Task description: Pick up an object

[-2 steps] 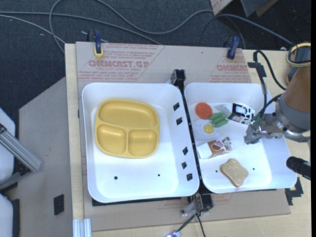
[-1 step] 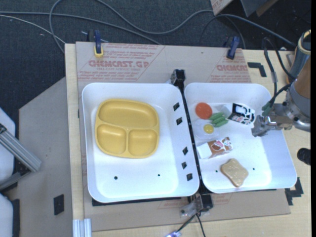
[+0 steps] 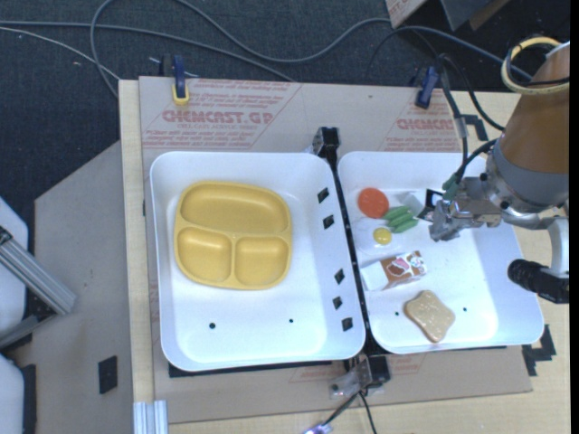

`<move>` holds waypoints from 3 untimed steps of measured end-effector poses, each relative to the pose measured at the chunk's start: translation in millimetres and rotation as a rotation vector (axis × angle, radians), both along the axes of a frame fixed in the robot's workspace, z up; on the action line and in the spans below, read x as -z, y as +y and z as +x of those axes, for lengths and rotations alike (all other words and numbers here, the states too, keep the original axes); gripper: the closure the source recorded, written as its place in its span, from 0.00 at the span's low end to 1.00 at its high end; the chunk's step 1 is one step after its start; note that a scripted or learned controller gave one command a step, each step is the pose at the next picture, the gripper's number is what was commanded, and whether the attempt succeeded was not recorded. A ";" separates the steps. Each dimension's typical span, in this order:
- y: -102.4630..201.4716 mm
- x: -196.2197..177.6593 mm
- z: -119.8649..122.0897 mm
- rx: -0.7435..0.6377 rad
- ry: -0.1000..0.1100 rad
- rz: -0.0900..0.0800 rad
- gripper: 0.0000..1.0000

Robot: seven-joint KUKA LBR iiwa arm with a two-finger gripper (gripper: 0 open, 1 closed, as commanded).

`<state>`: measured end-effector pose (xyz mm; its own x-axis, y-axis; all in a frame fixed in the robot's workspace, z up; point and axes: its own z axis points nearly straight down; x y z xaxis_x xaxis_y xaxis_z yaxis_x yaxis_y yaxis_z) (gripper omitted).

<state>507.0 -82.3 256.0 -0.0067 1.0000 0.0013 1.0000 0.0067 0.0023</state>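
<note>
Nearest the camera, the near rim of the left bin (image 3: 262, 362) sits on the bench, and we go by size from here. 2 white bins side by side, the left one carrying a yellow divided plate (image 3: 233, 235) with 3 compartments, lying flat toward its far left. Next door, the right bin (image 3: 479, 319) has the small stuff. Over its far right side comes the grey arm (image 3: 534, 152) with its orange band, reaching in from the right, and the gripper (image 3: 445, 217) is down low in the bin, just right of the green piece; whether those fingers are wide or narrow, I cannot tell, too dark and cluttered there. Now the objects: a tan slice of toy bread (image 3: 429, 316) near the bin's near edge, a red-and-white packet (image 3: 401, 268) just beyond it, an orange-red round piece (image 3: 373, 202) toward the far left, the green piece (image 3: 401, 217) touching beside it, and a small yellow ball (image 3: 383, 237) just near of those 2.
</note>
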 end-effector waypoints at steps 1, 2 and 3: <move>45.6 15.6 15.8 0.001 0.005 0.001 1.00; 92.2 28.5 25.2 0.002 0.005 0.001 1.00; 152.4 22.1 41.2 -0.001 0.000 0.002 1.00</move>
